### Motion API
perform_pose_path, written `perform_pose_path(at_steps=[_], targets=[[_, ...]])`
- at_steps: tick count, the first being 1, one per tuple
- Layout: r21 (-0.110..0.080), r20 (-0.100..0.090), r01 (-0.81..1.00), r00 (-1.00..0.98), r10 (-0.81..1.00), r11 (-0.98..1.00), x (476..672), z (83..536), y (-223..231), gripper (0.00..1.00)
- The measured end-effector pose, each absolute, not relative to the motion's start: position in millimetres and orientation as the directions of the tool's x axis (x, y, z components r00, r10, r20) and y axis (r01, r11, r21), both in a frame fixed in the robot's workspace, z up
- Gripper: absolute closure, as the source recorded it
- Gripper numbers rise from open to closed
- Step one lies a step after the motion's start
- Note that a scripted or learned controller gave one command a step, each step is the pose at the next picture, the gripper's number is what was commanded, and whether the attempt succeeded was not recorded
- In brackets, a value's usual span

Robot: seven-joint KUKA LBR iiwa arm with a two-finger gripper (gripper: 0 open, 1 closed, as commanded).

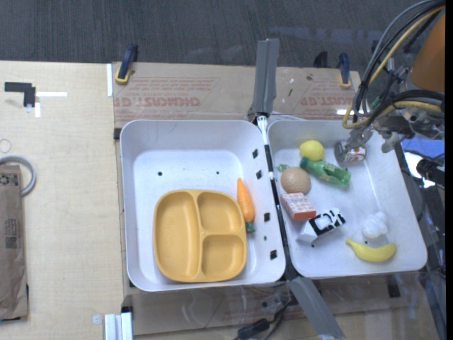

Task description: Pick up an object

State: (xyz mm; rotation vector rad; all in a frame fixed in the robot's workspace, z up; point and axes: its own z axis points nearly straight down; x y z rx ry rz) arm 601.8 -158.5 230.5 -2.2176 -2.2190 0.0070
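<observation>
1. Banana (371, 250) and black-and-white box (324, 224) lie loose along the right bin's (407, 190) near wall.
2. Mid-bin, a brown ball (295, 180), green toy (325, 171) and lemon (311, 149) cluster together.
3. Farthest, the gripper (352, 149) hangs low just beside them, likely choosing; its opening I cannot tell.

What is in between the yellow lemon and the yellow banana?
In the camera view, between the round yellow lemon and the yellow toy banana lie a green oblong toy and a black-and-white box on the right bin's white floor.
</observation>
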Motion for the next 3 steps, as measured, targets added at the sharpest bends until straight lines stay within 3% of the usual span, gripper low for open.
perform_pose_path(at_steps=[1,2,3], targets=[[-0.006,0.000,1.000,-0.001,1.000,0.001,601.8,230.5,-158.5,0.00],[0.003,-0.001,0.997,0.076,0.997,-0.076,625.7,103.8,-145.0,0.00],[0.001,-0.002,0.966,0.259,0.966,-0.259,648.4,103.4,-121.4,0.00]])
